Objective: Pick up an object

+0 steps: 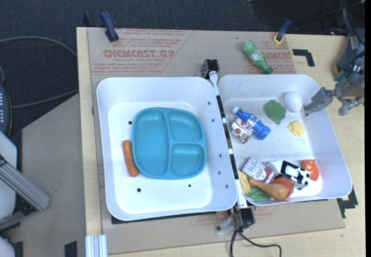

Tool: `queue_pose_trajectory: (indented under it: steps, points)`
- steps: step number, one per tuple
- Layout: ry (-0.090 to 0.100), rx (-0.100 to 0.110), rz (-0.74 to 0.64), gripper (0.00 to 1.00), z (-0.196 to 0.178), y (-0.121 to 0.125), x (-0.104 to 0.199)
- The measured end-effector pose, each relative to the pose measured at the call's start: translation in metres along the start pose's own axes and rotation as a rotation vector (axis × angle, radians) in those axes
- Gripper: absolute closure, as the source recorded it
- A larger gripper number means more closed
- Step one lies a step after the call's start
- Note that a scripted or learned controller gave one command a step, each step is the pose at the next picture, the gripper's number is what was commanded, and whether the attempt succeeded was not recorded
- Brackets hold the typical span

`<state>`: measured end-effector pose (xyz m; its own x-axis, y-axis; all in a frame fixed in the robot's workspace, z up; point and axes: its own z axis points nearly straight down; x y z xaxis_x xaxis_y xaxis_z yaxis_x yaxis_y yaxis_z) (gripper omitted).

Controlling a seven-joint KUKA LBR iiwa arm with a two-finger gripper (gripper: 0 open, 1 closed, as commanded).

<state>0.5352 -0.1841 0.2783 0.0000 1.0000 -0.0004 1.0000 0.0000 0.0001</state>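
While smooth plastic toys litter the right bin, the gripper hangs spread, holding nothing.

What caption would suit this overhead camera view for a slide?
Gripper at the right bin's edge, toys piled inside; blue divided plate in the left bin.

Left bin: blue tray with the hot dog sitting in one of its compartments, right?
Not quite. The camera view shows the hot dog lying on the left bin floor just left of the blue tray, not in a compartment. The rest is right.
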Motion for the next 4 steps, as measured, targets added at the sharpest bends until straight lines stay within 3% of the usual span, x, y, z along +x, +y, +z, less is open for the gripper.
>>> queue_pose_trajectory:
  steps: [1, 2, 3, 4]
  points:
    - [0.001, 0.002, -0.001, 0.0, 0.14, 0.064, 0.021]
    - [-0.001, 0.0, 0.0, 0.0, 0.194, 0.092, 0.001]
    - [-0.002, -0.004, -0.001, 1.0, 0.183, 0.093, 0.001]
    - [-0.002, -0.004, -0.001, 0.0, 0.183, 0.093, 0.001]
